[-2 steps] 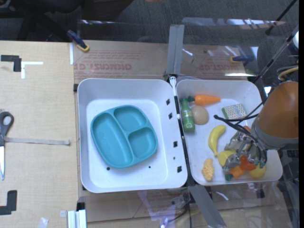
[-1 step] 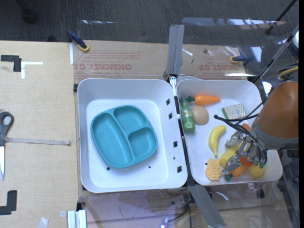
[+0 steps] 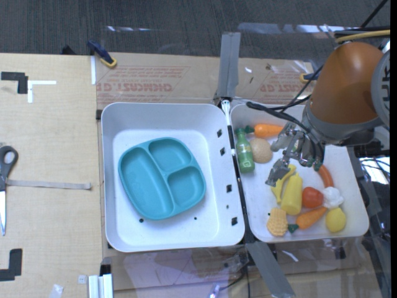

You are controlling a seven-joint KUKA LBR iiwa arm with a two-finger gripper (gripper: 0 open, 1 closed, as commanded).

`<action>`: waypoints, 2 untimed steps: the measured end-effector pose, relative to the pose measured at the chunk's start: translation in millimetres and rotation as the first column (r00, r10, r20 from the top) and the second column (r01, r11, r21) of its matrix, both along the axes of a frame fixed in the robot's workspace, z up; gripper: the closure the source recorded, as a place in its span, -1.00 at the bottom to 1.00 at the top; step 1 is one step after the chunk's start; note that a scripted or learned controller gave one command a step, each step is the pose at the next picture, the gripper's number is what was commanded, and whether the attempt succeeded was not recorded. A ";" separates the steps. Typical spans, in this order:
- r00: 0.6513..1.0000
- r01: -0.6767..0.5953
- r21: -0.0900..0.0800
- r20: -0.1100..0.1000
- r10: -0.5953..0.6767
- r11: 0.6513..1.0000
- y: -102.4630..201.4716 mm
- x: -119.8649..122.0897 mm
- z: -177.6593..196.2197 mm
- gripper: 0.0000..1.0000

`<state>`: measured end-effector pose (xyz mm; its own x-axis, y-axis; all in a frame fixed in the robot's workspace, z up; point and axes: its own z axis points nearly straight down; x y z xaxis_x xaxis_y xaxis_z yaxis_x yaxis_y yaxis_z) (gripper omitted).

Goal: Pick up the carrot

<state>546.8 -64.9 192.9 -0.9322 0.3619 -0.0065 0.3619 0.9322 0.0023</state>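
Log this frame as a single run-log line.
task: pick carrot | tool: above right bin, over banana | carrot: at bin's far wall, not held | status: not yet grasped

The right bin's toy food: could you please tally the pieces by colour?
Orange: 3, carrot-like pieces at the top, right and bottom
Yellow: 3, banana-shaped piece, corn, lemon
Green: 1, bottle
Red: 1, tomato
Beige: 1, round piece
White: 1, garlic-like piece
Total: 10 in view
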 end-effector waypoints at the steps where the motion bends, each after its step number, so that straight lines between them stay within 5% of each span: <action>1: 0.980 -0.200 0.000 -0.004 0.200 0.980 18.5 -66.9 -0.8 -1.00; 2: 1.000 -0.016 -0.001 -0.002 0.016 1.000 -15.1 18.3 -0.6 -1.00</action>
